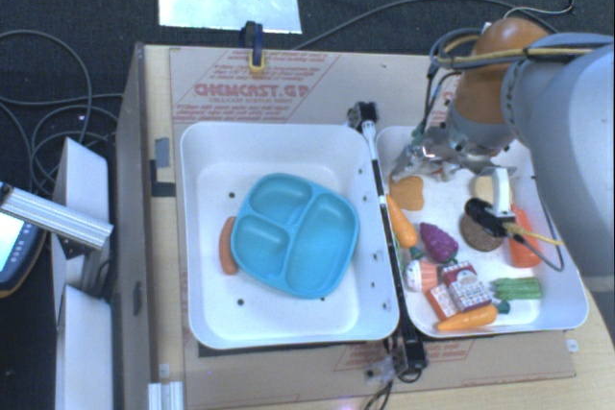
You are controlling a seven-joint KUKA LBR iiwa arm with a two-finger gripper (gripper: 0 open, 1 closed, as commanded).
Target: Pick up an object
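**Gripper low over the right bin's far end, jaws unreadable**

Gripper (432,158) sits at the far left corner of the right bin, under the arm's wrist; whether it is open or closed I cannot tell, since the metal parts blur together and the wrist covers them from above.

Arm (562,120), grey with an orange band, comes in from the right and is cut off by the frame edge; it hides the right bin's far right part.

Worktop (279,86) carries both bins on a printed cardboard sheet.

Left bin (207,302) holds a blue divided plate (293,233), lying flat near the middle, and an orange sausage-like piece (228,245) touching the plate's left rim.

Right bin (562,307) is crowded with toy food. A tan round piece (408,193) lies just beside the gripper, with a carrot (402,222) next to it along the left wall. A purple item (438,242) lies nearer the middle, and a brown round thing (480,230) with a dark object across it is hard to identify. A red and white packet (455,286), a second carrot (467,319) and a green piece (517,288) sit at the near end. An orange shape (524,245) at the right is partly hidden by the arm.
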